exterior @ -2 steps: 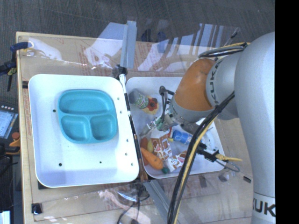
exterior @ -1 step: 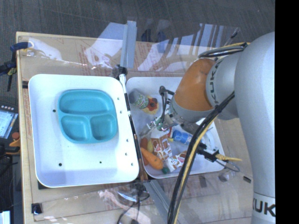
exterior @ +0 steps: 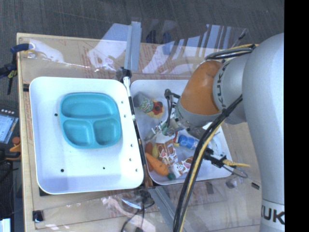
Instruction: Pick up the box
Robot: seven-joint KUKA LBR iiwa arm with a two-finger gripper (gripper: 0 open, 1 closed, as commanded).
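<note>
Arm [exterior: 251, 95] comes in from the right and covers most of the right bin [exterior: 145, 88]. Orange band [exterior: 205, 88] sits over that bin's centre. Gripper [exterior: 166, 127] is low inside the bin, just below the band, near the bin's middle. Cannot tell if it's apart, together or clamped on anything; wrist and cables block the tips.

Box [exterior: 165, 151]: white carton with red/brown print, lying in the right bin toward its near edge, left of centre. It's just below the gripper; contact can't be judged from this angle. A second printed piece [exterior: 182, 167] lies beside it, closer to the near edge, partly under the yellow cable [exterior: 193, 178].

Other stuff in the right bin:
- orange carrot-like item [exterior: 157, 164] along the left wall near the near-left corner, touching the box's lower left side
- small green item [exterior: 171, 176] at the near edge
- blue item [exterior: 187, 141] right of the box, partly under the arm
- red and yellow toy [exterior: 155, 108] toward the far-left corner, with a grey item [exterior: 143, 102] just beside it

Left bin [exterior: 43, 129] holds a teal divided tray [exterior: 91, 118], three compartments, sitting toward the far half, roughly centred left to right.

Both bins sit side by side on the bench [exterior: 63, 57], inner walls touching.
</note>
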